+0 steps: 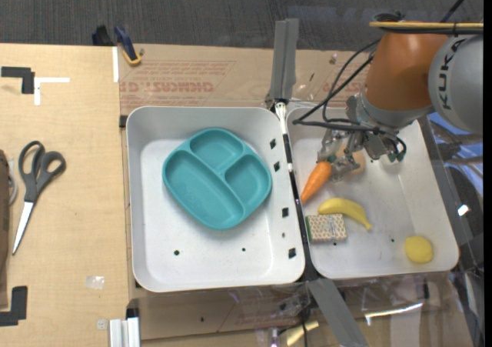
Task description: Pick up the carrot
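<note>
Your claw (344,159) sits low over the back of the right bin (438,207), hanging under the grey arm (407,68) with its orange band, and you cannot tell from this slanted look whether it is wide, narrow or closed on anything, since cables and the wrist crowd that spot. The carrot (316,181) lies just beside it, its upper end touching or all but touching the claw, its tip pointing down toward the divider between the bins. Just below the carrot you have a banana (346,211), and beside that a small speckled sponge (326,227). A lemon (419,248) rests near the bin's front right corner. In the left bin (146,261) you see a teal divided plate (217,177). Well apart, scissors (32,184) lie on the bench (61,261).
</note>
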### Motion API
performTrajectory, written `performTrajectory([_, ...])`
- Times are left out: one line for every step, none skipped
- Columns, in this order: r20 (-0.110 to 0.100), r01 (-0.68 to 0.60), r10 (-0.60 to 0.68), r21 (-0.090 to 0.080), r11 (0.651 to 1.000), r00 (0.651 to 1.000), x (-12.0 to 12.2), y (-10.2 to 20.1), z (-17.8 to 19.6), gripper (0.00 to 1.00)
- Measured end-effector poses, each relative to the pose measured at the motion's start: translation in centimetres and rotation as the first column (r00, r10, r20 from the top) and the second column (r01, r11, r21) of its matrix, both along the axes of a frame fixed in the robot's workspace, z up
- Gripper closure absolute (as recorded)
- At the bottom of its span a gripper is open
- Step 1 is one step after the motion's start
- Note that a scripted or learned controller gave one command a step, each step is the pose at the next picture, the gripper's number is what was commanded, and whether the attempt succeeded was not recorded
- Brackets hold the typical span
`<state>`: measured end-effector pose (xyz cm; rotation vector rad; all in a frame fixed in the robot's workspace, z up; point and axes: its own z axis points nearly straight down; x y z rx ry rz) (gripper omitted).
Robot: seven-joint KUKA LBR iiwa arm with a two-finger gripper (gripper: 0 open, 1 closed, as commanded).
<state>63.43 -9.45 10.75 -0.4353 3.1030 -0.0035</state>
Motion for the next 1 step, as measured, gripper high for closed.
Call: performTrajectory([-0.002, -0.05, 0.05, 0.001, 0.999, 0.999, 2.59, 4.86, 8.6, 1.0])
